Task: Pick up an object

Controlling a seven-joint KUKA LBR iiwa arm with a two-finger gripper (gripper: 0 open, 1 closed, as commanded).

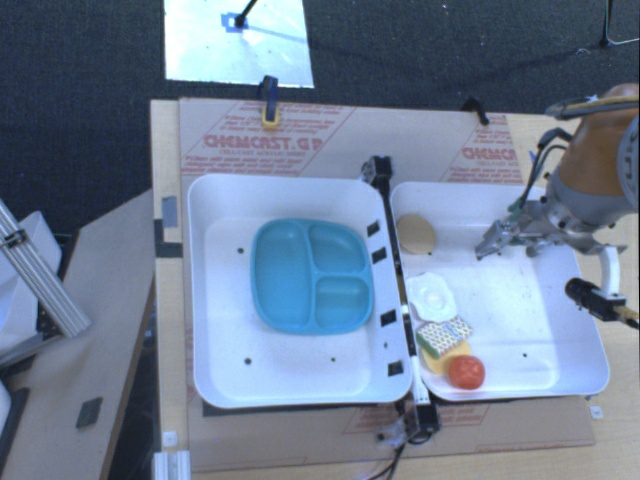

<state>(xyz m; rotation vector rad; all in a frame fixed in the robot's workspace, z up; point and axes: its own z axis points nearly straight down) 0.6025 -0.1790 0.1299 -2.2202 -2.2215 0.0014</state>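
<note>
Pincer (510, 240) hangs over the right bin (560, 368), its fingers spread and holding nothing; from my remote seat, the arm (600, 168) runs off the frame's edge. Below it lie a tan disc (416, 233), a white piece (432, 296), a checkered block (443, 335) and a red ball (465, 371). A blue divided plate (311, 275) sits in the left bin (215, 268).

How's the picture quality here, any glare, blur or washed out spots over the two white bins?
Camera view: the bright square sheet on the dark floor is blown out; the shallow white right bin is pale enough that the white flower-shaped piece barely stands out; the grey two-finger gripper looks soft; the blue divided plate reads clearly.
</note>
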